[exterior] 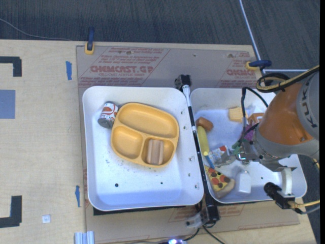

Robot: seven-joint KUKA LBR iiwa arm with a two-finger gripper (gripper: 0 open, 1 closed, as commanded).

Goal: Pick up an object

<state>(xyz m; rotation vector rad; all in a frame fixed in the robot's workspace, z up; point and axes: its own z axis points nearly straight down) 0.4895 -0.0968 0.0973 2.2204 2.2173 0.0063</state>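
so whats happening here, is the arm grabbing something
A grey and orange robot arm reaches into the right bin, its end effector low among small items: a yellow banana-like toy, a pizza slice toy and a white block. Nothing is visibly held. The left bin holds a yellow divided tray and a small can.

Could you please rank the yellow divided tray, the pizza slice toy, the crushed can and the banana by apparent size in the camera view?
1. Yellow divided tray, by far the largest.
2. Banana, long but thin.
3. Pizza slice toy and crushed can: they look about alike, so I won't rank them.
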